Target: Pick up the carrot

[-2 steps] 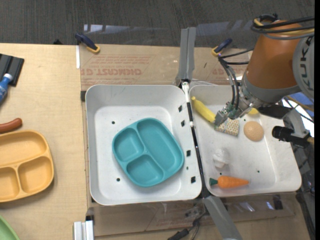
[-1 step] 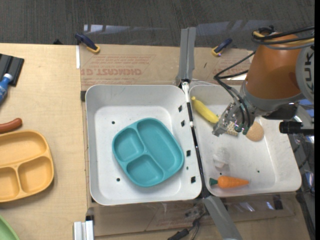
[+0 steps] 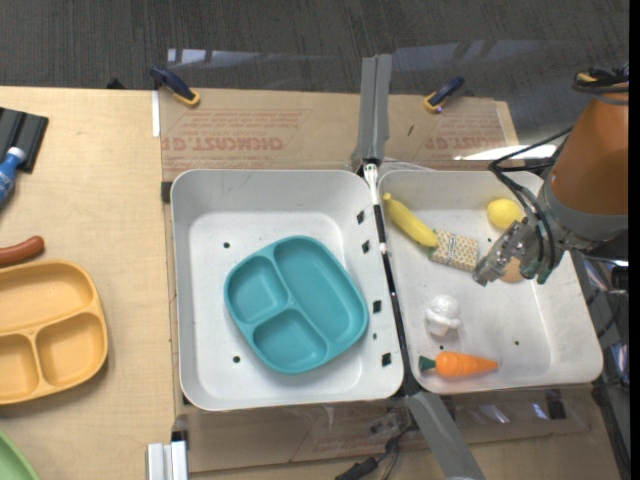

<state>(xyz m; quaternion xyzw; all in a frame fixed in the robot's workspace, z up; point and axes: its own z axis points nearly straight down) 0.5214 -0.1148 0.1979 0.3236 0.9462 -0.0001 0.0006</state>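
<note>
The carrot (image 3: 466,365) lies at the right bin's (image 3: 570,353) front edge, well apart from the pincer (image 3: 497,263); its opening I cannot tell.

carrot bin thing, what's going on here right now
A grey robot arm reaches in from the right over the right bin, with its gripper near the bin's upper right, beside a lemon. The carrot it is meant to pick up lies untouched near the bin's front edge, well apart from the gripper. A banana and a small white object share that bin. The left bin holds a teal divided plate.
</note>
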